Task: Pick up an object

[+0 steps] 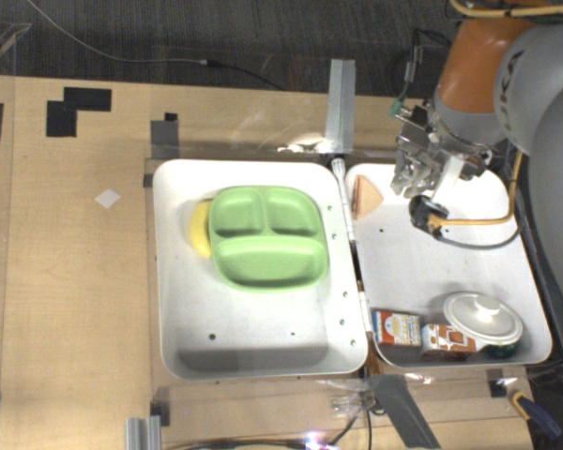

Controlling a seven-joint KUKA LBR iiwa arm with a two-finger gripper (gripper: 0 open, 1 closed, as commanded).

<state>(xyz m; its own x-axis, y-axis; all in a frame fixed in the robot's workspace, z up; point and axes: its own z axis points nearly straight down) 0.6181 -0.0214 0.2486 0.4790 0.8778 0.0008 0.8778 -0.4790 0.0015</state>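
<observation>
Objects sit in two white bins on a wooden counter [66, 279]: green tray [266, 235] left of the hand [415, 184], cartons [422, 334] below; grip unclear.

yellow object [199, 229] mostly hidden under green tray [266, 235], arm [535, 92] cut off at right edge

I see two white bins side by side on a wooden bench [66, 279]. The left bin [253, 336] and right bin [450, 261] touch in the middle. Black tape squares [75, 109] sit on the bench, far left.
</observation>
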